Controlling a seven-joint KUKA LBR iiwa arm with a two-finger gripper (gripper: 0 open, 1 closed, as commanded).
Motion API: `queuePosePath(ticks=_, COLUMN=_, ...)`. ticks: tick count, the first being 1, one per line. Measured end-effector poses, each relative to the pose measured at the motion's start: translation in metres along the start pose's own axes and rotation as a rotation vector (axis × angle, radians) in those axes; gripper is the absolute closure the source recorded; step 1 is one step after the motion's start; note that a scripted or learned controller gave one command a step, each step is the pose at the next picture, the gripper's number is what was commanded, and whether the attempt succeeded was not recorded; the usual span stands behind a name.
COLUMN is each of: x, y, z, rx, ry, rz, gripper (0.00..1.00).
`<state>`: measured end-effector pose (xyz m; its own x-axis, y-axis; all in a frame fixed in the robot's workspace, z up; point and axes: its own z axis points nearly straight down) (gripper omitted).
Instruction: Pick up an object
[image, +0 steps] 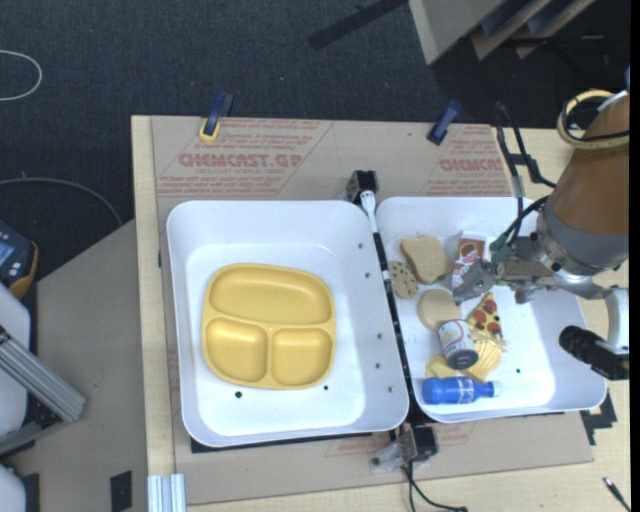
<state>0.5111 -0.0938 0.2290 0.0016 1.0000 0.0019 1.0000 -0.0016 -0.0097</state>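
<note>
On the desk (150, 300), the left bin (190, 240) holds a yellow divided tray (268, 325). The right bin (540, 350) holds the jumble: a bread slice (425, 258), a small can (458, 345), a pizza slice (487, 318) and a blue bottle (456, 391) (lying on its side near the front wall). The tool (478, 282) hangs over the items by the pizza slice; whether it is apart or together, I cannot tell.

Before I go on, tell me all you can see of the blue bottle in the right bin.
The blue bottle lies on its side along the near wall of the right bin, white cap pointing right. It looks like plastic, blue all over with a pale label patch I cannot read, and appears intact. A small can and a yellow item lie just behind it, close or touching. The gripper is well clear of it.
</note>
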Motion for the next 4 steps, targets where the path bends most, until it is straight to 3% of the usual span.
queuePosePath(ticks=1, x=0.000, y=0.002, z=-0.004, rx=-0.009, ry=-0.001, rz=-0.002, gripper=0.00)
queuePosePath(ticks=3, x=-0.009, y=-0.006, z=0.120, rx=-0.001, ry=0.001, rz=0.000, gripper=0.00)
queuePosePath(ticks=4, x=-0.010, y=-0.004, z=0.143, rx=-0.013, ry=-0.004, rz=-0.001, gripper=0.00)
